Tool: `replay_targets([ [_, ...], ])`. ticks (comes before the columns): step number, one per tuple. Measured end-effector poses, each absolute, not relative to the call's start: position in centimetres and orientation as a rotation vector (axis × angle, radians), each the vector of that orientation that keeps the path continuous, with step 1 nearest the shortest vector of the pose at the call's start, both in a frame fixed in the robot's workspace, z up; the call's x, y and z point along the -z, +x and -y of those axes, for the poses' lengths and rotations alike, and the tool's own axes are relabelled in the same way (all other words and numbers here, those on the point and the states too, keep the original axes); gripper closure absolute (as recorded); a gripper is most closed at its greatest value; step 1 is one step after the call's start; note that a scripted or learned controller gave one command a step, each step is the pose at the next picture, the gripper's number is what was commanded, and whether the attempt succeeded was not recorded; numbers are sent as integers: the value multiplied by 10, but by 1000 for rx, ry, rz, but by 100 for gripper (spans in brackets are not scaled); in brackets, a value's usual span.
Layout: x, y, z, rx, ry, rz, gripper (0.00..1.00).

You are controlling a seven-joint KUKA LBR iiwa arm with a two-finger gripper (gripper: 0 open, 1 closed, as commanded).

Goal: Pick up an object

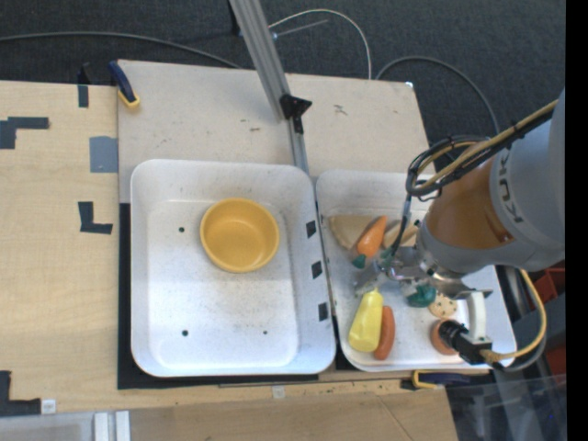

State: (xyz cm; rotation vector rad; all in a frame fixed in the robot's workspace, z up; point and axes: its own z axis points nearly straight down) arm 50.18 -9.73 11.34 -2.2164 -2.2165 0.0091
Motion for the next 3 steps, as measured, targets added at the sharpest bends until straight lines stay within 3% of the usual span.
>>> replay_targets([
  [1,-89,502,97,-3,-2221,2223,0],
  [2,-99,501,96,-3,-2217,2221,100],
  [3,-161,500,99,2,-2222,2224,100],
])
